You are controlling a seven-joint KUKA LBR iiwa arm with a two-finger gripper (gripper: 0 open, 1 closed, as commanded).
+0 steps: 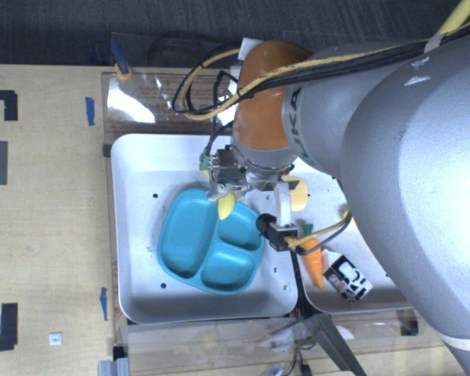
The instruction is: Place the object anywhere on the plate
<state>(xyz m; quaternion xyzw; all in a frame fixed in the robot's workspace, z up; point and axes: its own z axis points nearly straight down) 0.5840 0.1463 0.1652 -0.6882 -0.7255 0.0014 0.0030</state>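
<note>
- Camera view: a small yellow object [226, 204], banana-like in shape, is just under the tool [224, 188], over the upper edge of the blue plate [207, 245].
- Its long axis runs nearly up and down in the picture, a little tilted, and its narrow tip points down toward the plate's compartments.
- The upper end of the yellow object meets the underside of the tool; the tool seems to be clamped on this end, but the fingers themselves are small and partly hidden by the wrist.
- The blue plate has three compartments and lies in the left white bin [133, 210], near the bin's middle.
- The grey arm [392, 131] with its orange band [262, 100] comes in from the right and covers most of the right bin.
- In the right bin lie an orange carrot-like piece [316, 266], a black and white item [348, 278] just beside it, and a pale yellow piece [298, 194] close to the wrist.
- Both bins stand on the light wooden worktop [47, 210].
</note>
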